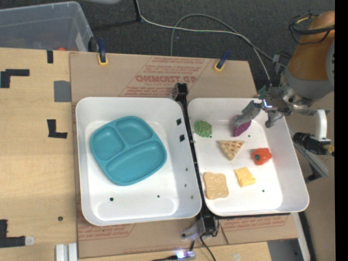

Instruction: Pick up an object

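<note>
Two shallow white plastic bins sit side by side mid-frame on a brown cardboard sheet [163, 78] w/ red print, clipped at its top edge by two yellow-and-blue clamps.

Left bin [87, 200]: holds one teal divided plate [128, 149], smooth plastic, rounded-square, three compartments, turned at a slight angle.

Right bin [288, 194]: holds small toy foods.
- Green bumpy round piece [203, 128], broccoli-like, upper left of the bin, near the divider.
- Purple piece [242, 126], elongated, glossy, upper centre of the bin.
- Tan triangular wedge [231, 148] w/ grid pattern, waffle-like, just below the purple piece.
- Red-orange rounded piece [261, 156], glossy, w/ a small green top, right of the wedge.
- Yellow cheese block [244, 176], blocky, lower centre.
- Toast slice [216, 185], tan, flat, bread-shaped, lower left of the bin.

Arm comes in from upper right of frame, grey w/ orange band. Gripper [259, 112] is over the bin's upper right part; its two fingers are spread apart, one grey finger [247, 111] slanting down-left to touch or overlap the purple piece's top, the other toward the right rim. Nothing seen clamped between them; can't tell if the purple piece is actually contacted or just behind the finger.

Clear plastic tub [43, 26] at upper left; cables loop across the dark floor at top.
</note>
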`<state>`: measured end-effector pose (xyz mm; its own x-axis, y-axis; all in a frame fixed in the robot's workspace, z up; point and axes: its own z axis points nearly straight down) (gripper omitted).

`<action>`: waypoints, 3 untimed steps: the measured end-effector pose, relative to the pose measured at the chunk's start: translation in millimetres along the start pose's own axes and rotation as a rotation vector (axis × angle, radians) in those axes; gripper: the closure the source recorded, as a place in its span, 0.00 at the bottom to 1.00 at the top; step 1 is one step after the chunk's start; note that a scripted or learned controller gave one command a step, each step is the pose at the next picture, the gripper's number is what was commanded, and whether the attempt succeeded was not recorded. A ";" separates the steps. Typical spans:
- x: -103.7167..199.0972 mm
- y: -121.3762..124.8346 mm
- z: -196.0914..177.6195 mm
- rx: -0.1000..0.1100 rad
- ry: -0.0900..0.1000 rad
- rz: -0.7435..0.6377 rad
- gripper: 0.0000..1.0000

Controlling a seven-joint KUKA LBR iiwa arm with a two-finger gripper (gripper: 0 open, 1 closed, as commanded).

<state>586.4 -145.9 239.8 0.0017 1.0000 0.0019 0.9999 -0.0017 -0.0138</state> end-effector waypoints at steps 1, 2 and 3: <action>0.4 2.4 -7.1 -0.012 -0.002 -0.003 0.00; 2.7 3.0 57.1 -0.008 -0.002 -0.003 0.00; 10.8 -0.3 118.8 -0.007 -0.001 -0.003 0.00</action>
<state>584.5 -134.9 121.0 -0.0018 1.0000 0.0007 1.0000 0.0018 -0.0073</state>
